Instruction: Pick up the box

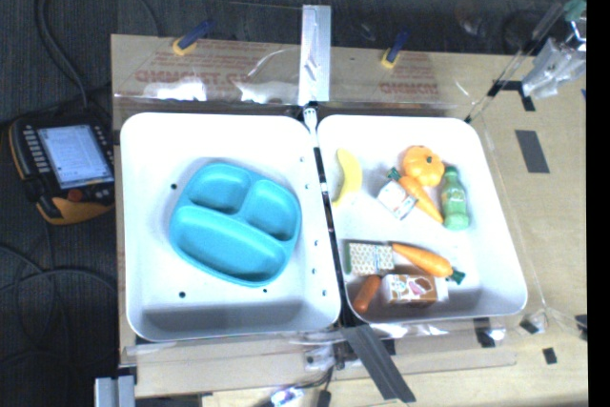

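While its print blurs, the box (pixel 411 289) apparently lies flat, long axis left-right.

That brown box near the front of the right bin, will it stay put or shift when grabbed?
The brown box looks like a small carton lying flat, so it probably won't roll. It seems light, likely to slide on the smooth right bin. A carrot and a sausage crowd it and may get nudged.

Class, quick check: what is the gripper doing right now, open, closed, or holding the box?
Gripper: at the upper right of the bench, outside the bins; open or closed cannot be told. The box lies in the right bin.
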